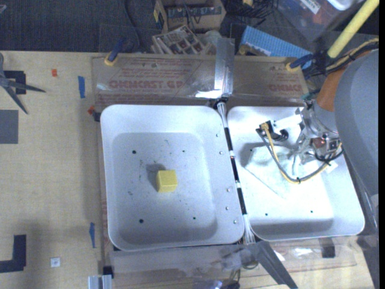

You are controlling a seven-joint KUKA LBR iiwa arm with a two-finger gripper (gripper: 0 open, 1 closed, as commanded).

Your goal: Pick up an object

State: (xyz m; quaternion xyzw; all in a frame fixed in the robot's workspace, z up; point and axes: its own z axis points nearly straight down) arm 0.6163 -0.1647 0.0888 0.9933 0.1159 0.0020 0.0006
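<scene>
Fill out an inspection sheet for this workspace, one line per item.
Surface: wooden bench bearing two shallow white bins side by side, left bin and right bin.
Job's things: one yellow block near the middle of the left bin, lying free.
Clutter: dark specks on the left bin's floor; blue tape pieces on the bench.
Grippers: gripper over the right bin, well away from the block; its state cannot be told.
Cables: yellow and black wires looping at the gripper.
Surroundings: boxes, cables and a blue pad behind the bins.
</scene>
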